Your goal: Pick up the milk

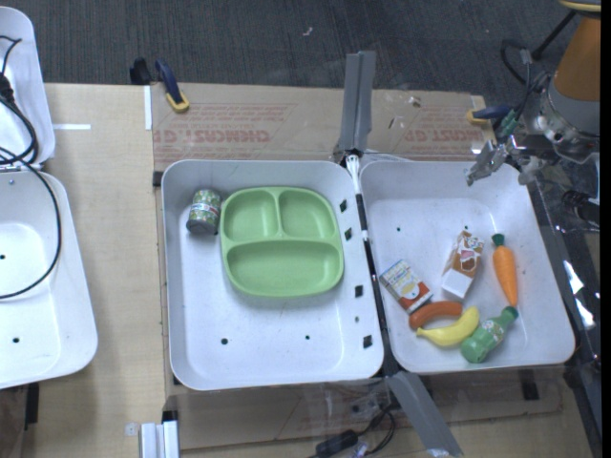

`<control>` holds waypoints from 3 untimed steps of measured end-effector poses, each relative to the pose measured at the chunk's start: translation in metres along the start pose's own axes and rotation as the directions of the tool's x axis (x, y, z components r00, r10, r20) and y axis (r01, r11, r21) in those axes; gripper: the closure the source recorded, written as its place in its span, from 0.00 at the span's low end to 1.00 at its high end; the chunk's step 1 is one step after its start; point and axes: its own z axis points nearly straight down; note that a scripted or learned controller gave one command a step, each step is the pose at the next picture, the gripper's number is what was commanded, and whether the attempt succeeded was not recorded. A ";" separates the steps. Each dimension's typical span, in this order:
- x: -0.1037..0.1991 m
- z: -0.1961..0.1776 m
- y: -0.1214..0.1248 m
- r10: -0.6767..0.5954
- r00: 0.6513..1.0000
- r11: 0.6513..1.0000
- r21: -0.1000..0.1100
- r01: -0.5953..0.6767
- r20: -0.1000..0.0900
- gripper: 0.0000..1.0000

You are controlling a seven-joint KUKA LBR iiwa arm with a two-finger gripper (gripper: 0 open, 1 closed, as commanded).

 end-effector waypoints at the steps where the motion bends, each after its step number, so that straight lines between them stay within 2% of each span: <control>1: -0.010 0.104 -0.031 -0.042 0.999 0.999 0.001 0.042 -0.001 0.00; 2: 0.014 0.124 -0.076 -0.072 0.997 0.997 0.000 0.072 0.000 0.00; 3: 0.013 0.114 -0.075 -0.069 0.998 0.998 -0.004 0.069 0.000 1.00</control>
